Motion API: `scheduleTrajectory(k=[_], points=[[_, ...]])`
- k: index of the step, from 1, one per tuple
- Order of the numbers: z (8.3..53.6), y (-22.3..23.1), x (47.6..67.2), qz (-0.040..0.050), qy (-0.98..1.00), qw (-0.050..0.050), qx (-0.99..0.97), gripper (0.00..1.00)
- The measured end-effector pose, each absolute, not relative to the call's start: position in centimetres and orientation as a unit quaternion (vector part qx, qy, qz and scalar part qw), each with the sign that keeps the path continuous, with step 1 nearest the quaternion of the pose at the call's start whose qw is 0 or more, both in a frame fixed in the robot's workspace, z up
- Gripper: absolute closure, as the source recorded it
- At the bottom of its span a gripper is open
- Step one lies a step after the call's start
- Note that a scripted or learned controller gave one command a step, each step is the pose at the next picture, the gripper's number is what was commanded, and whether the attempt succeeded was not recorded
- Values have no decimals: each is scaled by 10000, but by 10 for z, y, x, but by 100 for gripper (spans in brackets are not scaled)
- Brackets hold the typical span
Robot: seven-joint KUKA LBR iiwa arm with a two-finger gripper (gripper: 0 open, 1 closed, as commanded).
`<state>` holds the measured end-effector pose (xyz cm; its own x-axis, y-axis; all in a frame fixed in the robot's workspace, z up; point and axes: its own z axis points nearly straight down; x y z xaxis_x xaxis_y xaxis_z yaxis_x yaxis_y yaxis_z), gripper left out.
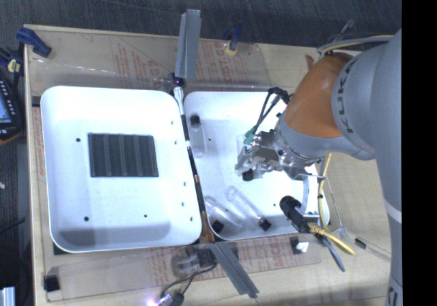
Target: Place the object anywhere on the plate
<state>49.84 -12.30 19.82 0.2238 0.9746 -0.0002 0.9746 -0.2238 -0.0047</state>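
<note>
Seemingly we are picking: our hand (pixel 250 165) hangs over the right bin (pixel 218 110), open or closed we cannot tell. Next, a grasp, then the plate (pixel 123 155).

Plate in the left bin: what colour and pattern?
Dark grey, with vertical ribs; the plate shows best in the camera view.

2 shallow white bins sit side by side on the pale bench (pixel 102 59). The left bin (pixel 61 161) holds a dark ribbed panel (pixel 123 155) lying flat. Beyond the right bin (pixel 218 113), a grey metal bar (pixel 187 45) and 2 blue clamps (pixel 33 41) rest on the bench.
</note>
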Motion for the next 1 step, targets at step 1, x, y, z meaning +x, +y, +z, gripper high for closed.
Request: scheduleTrajectory(k=[1], points=[[190,-52,589,20,-5934,22,-8049,100]])
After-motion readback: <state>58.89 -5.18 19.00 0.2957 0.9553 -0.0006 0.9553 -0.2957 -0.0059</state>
